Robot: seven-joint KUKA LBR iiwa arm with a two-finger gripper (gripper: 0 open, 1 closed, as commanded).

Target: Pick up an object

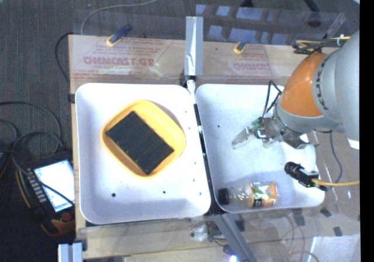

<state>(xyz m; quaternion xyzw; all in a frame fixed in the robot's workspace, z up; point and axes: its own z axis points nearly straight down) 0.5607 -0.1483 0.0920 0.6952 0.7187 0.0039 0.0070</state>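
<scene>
Your gripper [245, 136] hangs open, holding nothing, mid-right bin [219, 103]. The bottle [250, 194] hugs its lower edge; the left bin's [87, 155] yellow dish [144, 137] sits centred.

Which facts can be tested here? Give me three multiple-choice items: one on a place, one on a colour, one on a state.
1. Where does the plastic bottle lie?
A. right bin, near edge
B. left bin
C. the floor

2. What colour is the dish around the dark grille?
A. blue
B. yellow
C. red

3. How does the bottle rest?
A. upright
B. on its side
C. held in the gripper

Answers: 1 A, it lies at the right bin's near edge. 2 B, its rim is yellow. 3 B, it lies flat, apart from the gripper.
</scene>
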